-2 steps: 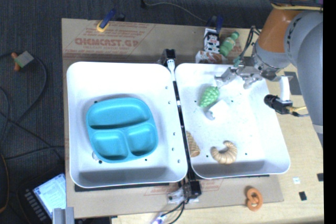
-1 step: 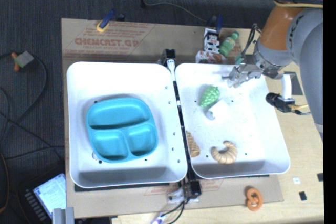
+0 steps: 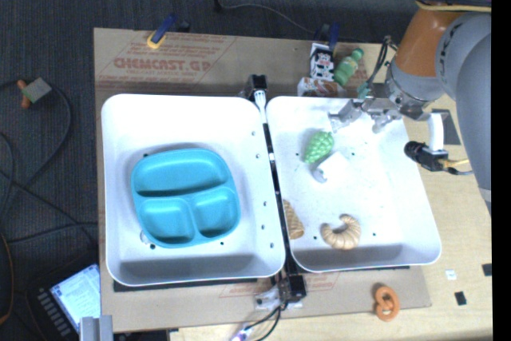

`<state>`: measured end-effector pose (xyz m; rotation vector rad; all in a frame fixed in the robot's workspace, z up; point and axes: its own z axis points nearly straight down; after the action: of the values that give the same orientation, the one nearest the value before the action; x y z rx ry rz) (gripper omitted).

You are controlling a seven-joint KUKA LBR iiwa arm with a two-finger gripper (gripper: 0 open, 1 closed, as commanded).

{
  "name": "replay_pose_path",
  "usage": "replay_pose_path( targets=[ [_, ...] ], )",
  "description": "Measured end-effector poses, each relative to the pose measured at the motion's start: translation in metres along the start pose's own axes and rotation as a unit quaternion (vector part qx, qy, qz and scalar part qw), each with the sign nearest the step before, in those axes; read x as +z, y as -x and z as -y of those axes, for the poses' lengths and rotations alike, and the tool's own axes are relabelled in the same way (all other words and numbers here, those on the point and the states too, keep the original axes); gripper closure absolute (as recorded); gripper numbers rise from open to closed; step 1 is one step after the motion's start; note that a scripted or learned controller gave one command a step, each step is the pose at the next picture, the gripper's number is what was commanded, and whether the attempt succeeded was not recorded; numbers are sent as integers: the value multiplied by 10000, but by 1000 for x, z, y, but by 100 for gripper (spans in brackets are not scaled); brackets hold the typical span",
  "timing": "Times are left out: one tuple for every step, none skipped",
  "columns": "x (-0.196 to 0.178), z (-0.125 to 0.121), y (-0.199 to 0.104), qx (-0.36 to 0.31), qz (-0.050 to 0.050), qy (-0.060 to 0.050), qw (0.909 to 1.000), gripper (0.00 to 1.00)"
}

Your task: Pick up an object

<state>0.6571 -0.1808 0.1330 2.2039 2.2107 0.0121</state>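
My gripper (image 3: 361, 120) hangs over the far part of the right bin (image 3: 415, 204), its two grey fingers spread open with nothing between them. A green bumpy toy (image 3: 319, 145) lies just left of and below the gripper, apart from it, with a small white piece (image 3: 329, 166) beside it. A tan croissant-shaped toy (image 3: 342, 231) rests near the bin's front wall. A brown ridged piece (image 3: 292, 221) leans against the bin's left wall.
The left bin (image 3: 120, 172) holds a blue divided tray (image 3: 185, 196). Small items (image 3: 334, 68) stand on the bench behind the right bin. An orange ring (image 3: 387, 301) lies on the bench in front. The arm (image 3: 431, 44) comes in from the upper right.
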Motion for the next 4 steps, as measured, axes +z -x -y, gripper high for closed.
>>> replay_pose_path(
  targets=[
    [46,-11,4,4,-24,-75,10000,0],
    [35,-12,5,-4,-4,-59,10000,100],
    [-141,-15,-58,5,-35,-74,10000,100],
    [-78,-9,-173,2,-49,-112,9999,100]
  ],
)
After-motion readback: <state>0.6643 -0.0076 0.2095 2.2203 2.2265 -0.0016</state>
